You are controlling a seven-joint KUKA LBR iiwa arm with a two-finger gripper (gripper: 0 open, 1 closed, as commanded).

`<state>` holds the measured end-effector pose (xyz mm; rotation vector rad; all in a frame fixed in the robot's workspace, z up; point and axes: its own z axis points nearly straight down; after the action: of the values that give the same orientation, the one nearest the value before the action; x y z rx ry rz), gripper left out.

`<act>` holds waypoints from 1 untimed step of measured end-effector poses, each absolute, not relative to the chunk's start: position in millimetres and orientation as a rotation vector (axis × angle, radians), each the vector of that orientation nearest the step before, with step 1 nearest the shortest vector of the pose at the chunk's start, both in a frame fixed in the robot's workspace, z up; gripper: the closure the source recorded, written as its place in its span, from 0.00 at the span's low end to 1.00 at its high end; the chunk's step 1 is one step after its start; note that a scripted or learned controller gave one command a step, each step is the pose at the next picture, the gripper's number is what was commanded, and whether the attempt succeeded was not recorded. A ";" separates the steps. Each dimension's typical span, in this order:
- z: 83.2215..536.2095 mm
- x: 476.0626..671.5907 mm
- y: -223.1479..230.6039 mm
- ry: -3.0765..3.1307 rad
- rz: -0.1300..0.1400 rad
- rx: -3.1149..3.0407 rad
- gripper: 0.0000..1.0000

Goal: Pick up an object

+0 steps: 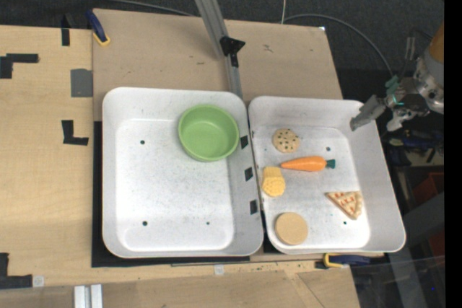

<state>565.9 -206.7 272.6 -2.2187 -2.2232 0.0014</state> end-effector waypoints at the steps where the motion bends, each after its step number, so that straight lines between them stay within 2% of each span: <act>1: 272.6 565.9 -206.7 -2.223 0.002 -2.219 0.00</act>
<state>565.9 -206.7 272.6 -2.2186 -2.2233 0.0016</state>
